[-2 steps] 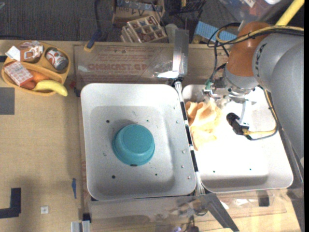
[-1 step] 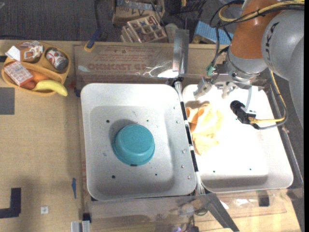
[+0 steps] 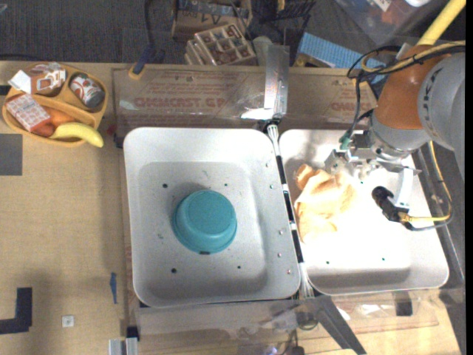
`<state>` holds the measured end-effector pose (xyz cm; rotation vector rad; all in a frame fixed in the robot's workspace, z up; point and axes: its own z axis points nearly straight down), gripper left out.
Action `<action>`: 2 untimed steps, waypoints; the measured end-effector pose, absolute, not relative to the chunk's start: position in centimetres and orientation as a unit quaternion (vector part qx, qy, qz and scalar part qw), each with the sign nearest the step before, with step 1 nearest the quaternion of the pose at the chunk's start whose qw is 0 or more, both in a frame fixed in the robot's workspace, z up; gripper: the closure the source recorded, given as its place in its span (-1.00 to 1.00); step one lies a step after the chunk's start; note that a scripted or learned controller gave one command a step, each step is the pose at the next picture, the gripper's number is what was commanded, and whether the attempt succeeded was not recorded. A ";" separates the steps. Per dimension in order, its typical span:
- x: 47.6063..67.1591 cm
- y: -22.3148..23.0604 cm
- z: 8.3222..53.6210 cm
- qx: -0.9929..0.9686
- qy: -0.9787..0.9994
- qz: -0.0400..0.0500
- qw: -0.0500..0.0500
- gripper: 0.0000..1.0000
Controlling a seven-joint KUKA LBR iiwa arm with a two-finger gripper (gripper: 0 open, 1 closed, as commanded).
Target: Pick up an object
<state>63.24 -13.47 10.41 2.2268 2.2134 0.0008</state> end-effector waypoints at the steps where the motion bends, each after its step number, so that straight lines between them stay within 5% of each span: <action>1: 61.7 -11.9 9.3 0.664 0.748 0.004 0.007 -1.00; 2: 61.8 -11.9 10.4 0.665 0.747 0.006 0.008 1.00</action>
